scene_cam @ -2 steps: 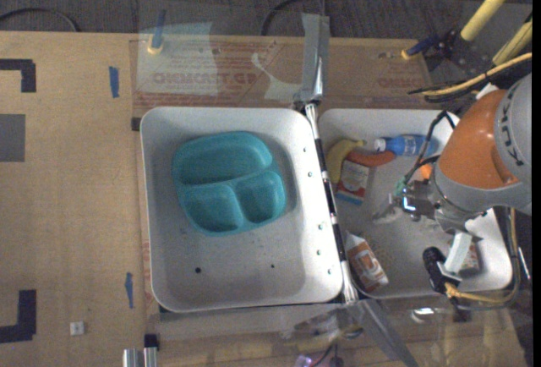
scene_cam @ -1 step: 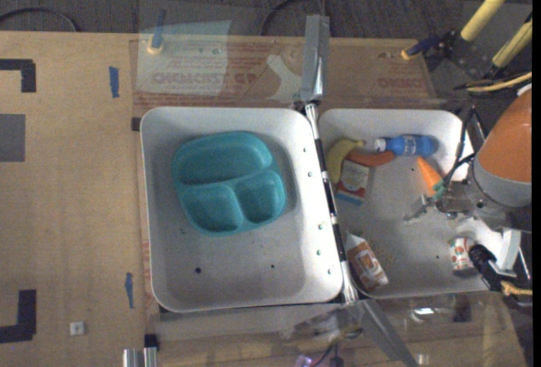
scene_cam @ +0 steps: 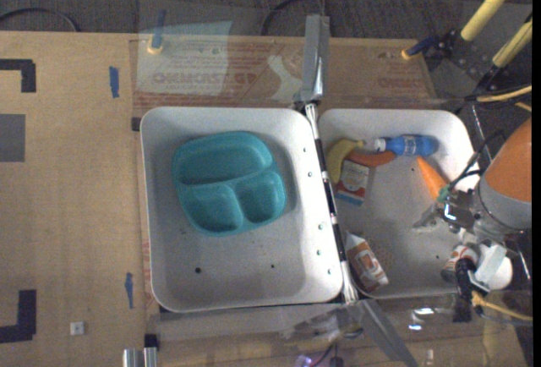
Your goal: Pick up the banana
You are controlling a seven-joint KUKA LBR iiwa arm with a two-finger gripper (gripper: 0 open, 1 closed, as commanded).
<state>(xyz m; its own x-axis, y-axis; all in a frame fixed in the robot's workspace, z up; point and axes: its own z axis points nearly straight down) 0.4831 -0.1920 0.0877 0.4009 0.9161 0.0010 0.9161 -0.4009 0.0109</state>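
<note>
Where banana [scene_cam: 340, 156] lies, right bin [scene_cam: 397, 122]

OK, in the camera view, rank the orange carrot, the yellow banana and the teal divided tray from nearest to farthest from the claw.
1. Orange carrot, right bin, just up-left of the claw.
2. Yellow banana, same bin, at its left wall.
3. Teal divided tray, in the left bin.

A teal divided tray [scene_cam: 228, 182] lay in the left bin [scene_cam: 161, 213]; the right bin [scene_cam: 397, 268] held a blue-capped bottle [scene_cam: 407, 145], a carrot [scene_cam: 431, 177] and a small packet [scene_cam: 366, 262]. Blue tape strips [scene_cam: 114, 82] marked the bench [scene_cam: 68, 188].
</note>
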